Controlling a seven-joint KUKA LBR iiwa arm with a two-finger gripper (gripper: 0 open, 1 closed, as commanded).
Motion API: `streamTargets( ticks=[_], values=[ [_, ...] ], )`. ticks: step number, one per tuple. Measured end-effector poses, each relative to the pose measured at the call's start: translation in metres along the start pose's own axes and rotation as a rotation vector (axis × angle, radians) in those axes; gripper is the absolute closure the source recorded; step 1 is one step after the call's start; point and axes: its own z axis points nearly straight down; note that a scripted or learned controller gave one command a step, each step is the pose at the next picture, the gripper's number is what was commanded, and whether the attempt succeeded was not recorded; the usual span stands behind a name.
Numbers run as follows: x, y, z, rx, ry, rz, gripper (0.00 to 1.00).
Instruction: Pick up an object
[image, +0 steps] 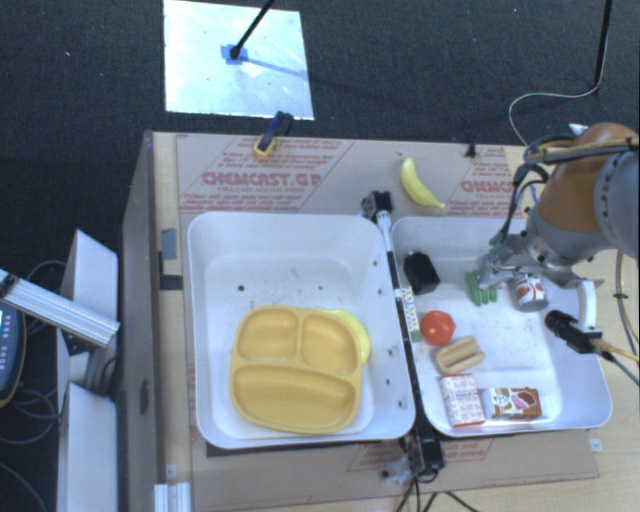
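1. In the right bin (597, 400), the gripper (497, 272) hung low near the far side, its arm (585, 195) reaching in from the right.
2. Whether the jaws were apart or together could not be told.
3. A green object (481, 290) lay just beside the gripper, on its left.
4. A small can (528, 291) sat just right of the gripper.
5. A black block (420, 272) lay left of the gripper, near the bin's left wall.
6. A red tomato (437, 326), a bread roll (460, 355) and two cartons (461, 399) (514, 403) lay nearer the camera than the gripper.
7. A banana (420, 187) lay beyond the gripper, outside the bin.
8. Well left of the gripper, a yellow divided tray (295, 370) rested in the left bin (215, 250).
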Motion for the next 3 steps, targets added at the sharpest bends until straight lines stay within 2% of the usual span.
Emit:
streamTargets(
  ticks=[1,2,3],
  values=[
    [0.0,0.0,0.0,0.001,0.0,0.0,0.0],
    [0.0,0.001,-0.011,-0.002,-0.001,-0.001,1.0],
    [0.0,0.001,-0.011,-0.002,-0.001,-0.001,0.0]
  ],
)
